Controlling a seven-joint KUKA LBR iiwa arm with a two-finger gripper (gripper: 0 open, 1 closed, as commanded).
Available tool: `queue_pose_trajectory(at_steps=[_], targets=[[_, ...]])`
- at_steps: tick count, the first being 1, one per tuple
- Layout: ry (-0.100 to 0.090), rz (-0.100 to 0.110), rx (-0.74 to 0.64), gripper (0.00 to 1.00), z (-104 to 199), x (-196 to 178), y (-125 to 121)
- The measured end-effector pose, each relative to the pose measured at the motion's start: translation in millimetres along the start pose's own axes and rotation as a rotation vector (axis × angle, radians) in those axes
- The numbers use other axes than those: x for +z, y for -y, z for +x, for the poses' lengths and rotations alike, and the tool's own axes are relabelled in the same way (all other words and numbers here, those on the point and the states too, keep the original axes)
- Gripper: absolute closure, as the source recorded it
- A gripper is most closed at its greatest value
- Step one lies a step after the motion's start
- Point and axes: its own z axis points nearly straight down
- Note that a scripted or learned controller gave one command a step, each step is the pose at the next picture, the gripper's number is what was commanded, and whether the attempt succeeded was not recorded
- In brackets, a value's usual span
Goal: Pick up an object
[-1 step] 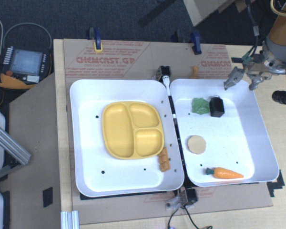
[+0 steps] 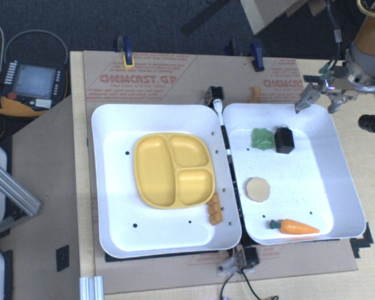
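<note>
Camera view, gripper point(image 2: 317, 101) open, black block point(image 2: 284, 140) below-left, apart.

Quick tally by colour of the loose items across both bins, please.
Yellow: 1, divided plate
Brown: 1, small snack piece
Green: 1, leafy piece
Black: 1, block
Beige: 1, round disc
Orange: 1, carrot
Total: 6
</note>
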Motion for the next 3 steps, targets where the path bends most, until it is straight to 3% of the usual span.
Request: queue_pose_trajectory(at_steps=[2, 3], targets=[[-0.002, 0.007, 0.000, 0.00, 1.0, 103.4, 10.2], [-0.001, 0.004, -0.001, 0.00, 1.8, 132.6, 10.6]])
